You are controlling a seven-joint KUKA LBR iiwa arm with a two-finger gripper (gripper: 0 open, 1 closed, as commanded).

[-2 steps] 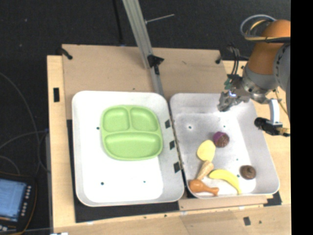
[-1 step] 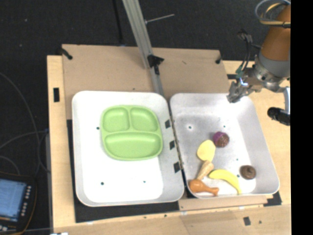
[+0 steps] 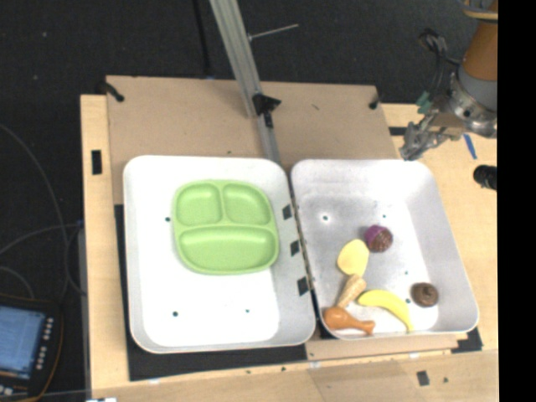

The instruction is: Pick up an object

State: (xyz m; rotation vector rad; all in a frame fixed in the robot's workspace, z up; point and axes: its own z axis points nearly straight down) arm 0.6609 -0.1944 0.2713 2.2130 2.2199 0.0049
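The end effector (image 3: 412, 147) hangs at the far right of the desk (image 3: 209, 111), just beyond the far right corner of the right bin (image 3: 435, 203), and nothing sits between its fingers; whether it is spread wide or narrow I cannot tell at this size. Above it the grey wrist rises to the orange band (image 3: 479, 53).

In the right bin, the objects lie toward the near edge. A purple round piece (image 3: 379, 238) sits near the middle. Just beside it, a pale yellow piece (image 3: 353, 258) touches a tan stick-like piece (image 3: 350, 291). A banana (image 3: 387, 305) lies near the near edge, with an orange drumstick (image 3: 347, 321) at the near left corner and a brown round piece (image 3: 424, 294) toward the right wall.

The left bin (image 3: 151, 308) holds a green divided plate (image 3: 225, 227) in its far half.
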